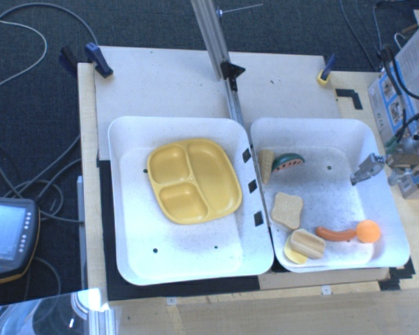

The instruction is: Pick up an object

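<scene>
Two white bins sit side by side on your counter. The left bin holds a yellow divided plate, lying flat toward the bin's upper middle. The right bin carries the small things: a watermelon slice near its upper left, just beside a pale wedge against the divider; a slice of toast below those; a bun-like sandwich piece on a yellow disc at the lower edge; and an orange carrot-shaped piece with a round end to the right of it, lower right of the bin.

Your pincer shows at the right wall of the right bin, above the carrot piece and well apart from every item. Whether its tips are spread or together, you cannot tell here; nothing is seen between them.

A metal pole slants down to the divider between the bins. Blue clamps grip the counter's far corners.
</scene>
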Motion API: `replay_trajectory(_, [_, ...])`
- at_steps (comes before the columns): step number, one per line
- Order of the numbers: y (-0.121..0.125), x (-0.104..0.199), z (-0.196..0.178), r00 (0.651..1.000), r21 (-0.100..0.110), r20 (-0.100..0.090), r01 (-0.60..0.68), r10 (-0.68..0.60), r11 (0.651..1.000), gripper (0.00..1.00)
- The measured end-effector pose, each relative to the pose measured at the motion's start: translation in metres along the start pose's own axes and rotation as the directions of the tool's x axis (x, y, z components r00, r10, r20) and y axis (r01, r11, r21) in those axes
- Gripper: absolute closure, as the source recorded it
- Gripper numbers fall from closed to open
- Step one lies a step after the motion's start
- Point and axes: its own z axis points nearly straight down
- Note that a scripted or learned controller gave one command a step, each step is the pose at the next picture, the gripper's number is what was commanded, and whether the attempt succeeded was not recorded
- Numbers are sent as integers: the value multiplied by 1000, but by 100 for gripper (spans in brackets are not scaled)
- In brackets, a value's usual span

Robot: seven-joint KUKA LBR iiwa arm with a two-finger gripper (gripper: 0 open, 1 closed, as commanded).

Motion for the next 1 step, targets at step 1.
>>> replay_trajectory(1, [0,0,0,1000,-1,0,0,0,1000,0])
